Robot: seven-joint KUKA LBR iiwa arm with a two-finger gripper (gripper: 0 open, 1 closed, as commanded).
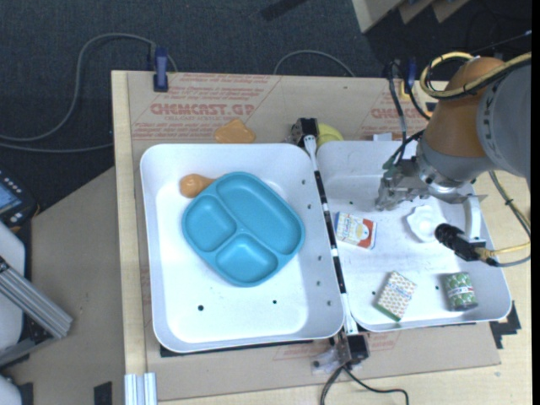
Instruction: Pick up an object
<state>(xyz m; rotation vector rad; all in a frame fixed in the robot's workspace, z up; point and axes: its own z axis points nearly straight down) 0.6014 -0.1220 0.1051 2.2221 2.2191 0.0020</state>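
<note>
Two white bins sit side by side on your tabletop [126, 226]: the left bin [169, 310] holds a blue divided plate [243, 226] with a small orange object [194, 184] touching its upper-left edge, and the right bin [422, 310] holds the likely targets. You have the gripper [395, 191] low over the upper part of that right bin; whether its jaws are apart or together you cannot tell from this angle, and nothing is visibly held.

Nearest to it, below and to the camera's left, lies a small white carton with a red and orange label [355, 230]. Its print is too small to read. Its long axis runs roughly across the bin, tilted slightly. A white crumpled object [419, 223] lies just to the camera's right of the gripper, a patterned green-and-white packet [395, 294] further down, and a small green can [458, 290] near the bin's lower right corner.

Behind the bins, you can read "CHEMCAST" in red on the board [202, 108]. An orange lump [234, 131] and something yellow [327, 133] rest there too.
</note>
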